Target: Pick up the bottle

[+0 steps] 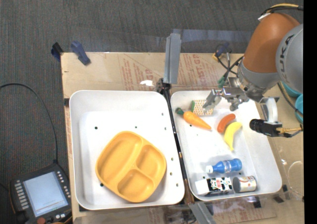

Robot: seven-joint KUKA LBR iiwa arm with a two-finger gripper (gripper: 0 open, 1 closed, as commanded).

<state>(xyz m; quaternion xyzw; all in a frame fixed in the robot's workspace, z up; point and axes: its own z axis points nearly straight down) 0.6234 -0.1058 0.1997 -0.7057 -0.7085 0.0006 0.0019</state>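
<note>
A: Where was the bottle [225,166]?
B: Lying in the right bin [257,156], near side — just beyond a can [244,184].
A: And the gripper [219,98]?
B: Over the far edge, fingers spread wide, holding nothing.

Arm [275,49] cut off at right edge, hand [224,97] fingers perhaps parted, too small to tell

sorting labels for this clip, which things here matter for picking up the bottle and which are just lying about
For the job:
bottle, lying in the right bin
gripper, above that bin's far end

Just lying about:
carrot
sausage
banana
can
carton
yellow plate in the left bin
</note>
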